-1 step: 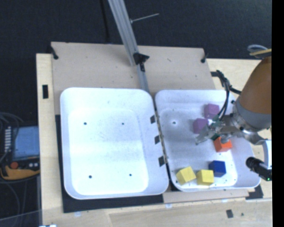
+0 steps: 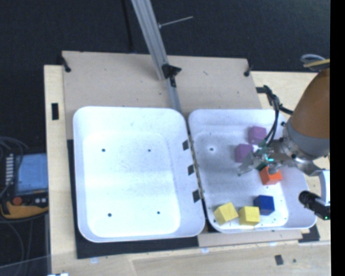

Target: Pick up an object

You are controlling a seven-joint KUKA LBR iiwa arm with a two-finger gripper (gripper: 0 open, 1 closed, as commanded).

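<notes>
- Two shallow white bins sit side by side on the bench (image 2: 155,73); the left bin (image 2: 132,171) presents bare floor, while the right bin (image 2: 218,148) carries every loose item, probably so that picks are drawn from one side.
- One grey arm (image 2: 310,117) with its orange band enters from the right and reaches over the right bin, wrist low among the blocks, a stance that reads as a grasp attempt under way.
- One gripper (image 2: 259,161) hangs just above the bin floor, between a purple block and an orange one; whether its fingers are apart or together cannot be told at this resolution, and no item is seen between them.
- Two purple blocks: one (image 2: 256,134) near the bin's far wall, one (image 2: 243,152) just left of the gripper and the likeliest pick target.
- One orange block (image 2: 270,176), just below and to the right of the gripper, partly overlapped by it.
- One blue block (image 2: 265,203) nearer the front wall, well apart from the gripper.
- Two yellow blocks (image 2: 226,213) (image 2: 249,214) side by side at the front wall, likely pushed or rolled there.
- Markings: no brand, label or legible writing on bins, blocks or arm.
</notes>
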